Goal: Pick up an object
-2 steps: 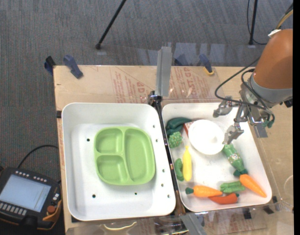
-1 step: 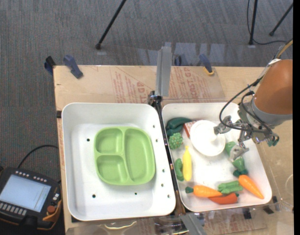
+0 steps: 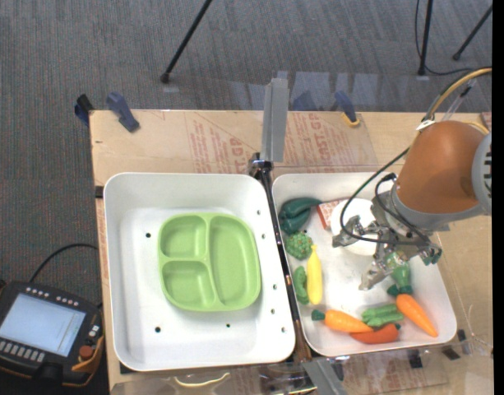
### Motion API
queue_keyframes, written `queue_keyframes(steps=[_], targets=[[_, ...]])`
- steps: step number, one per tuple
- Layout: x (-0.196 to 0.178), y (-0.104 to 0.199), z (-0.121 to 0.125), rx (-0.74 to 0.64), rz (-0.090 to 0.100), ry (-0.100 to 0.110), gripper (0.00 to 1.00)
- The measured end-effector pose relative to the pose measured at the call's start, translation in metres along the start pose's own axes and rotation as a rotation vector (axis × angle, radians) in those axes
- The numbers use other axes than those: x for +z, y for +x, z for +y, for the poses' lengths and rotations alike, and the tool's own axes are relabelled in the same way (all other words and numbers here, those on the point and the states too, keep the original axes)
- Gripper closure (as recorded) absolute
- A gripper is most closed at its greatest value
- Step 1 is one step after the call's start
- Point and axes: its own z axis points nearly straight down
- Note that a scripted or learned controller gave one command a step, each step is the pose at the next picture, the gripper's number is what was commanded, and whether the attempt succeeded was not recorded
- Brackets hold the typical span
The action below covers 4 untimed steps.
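Note:
My gripper [image 3: 385, 268] hangs low over the right side of the right bin [image 3: 446, 303], below the orange-banded wrist. Just right of it lies a small green vegetable [image 3: 402, 278], and the white round dish [image 3: 356, 219] is partly hidden behind it. Nearby in this bin are an orange carrot [image 3: 417, 314], a green bean pod [image 3: 381, 313], a red-orange pepper [image 3: 380, 334], a second carrot [image 3: 344, 321], a yellow corn cob [image 3: 315, 276], a broccoli floret [image 3: 298, 245] and a dark green pepper [image 3: 297, 212]. I see nothing lifted off the bin floor.
The left bin [image 3: 128, 220] holds a light green divided plate [image 3: 209, 262]. A red and white box [image 3: 328, 214] lies by the dish. A grey upright post [image 3: 275, 126] stands behind the seam between the bins. A teach pendant [image 3: 42, 329] lies on the floor at the lower left.

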Motion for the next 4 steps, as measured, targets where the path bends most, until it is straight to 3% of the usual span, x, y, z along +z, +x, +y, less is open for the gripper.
queue_keyframes(steps=[1,2,3,4], targets=[[0.017,0.05,0.061,0.153,0.001,0.0,0.0],[0.016,0.081,-0.007,0.394,0.001,0.0,0.0],[0.007,0.079,-0.006,0.387,-0.001,0.0,1.0],[0.017,0.01,0.008,0.481,0.001,-0.001,1.0]])
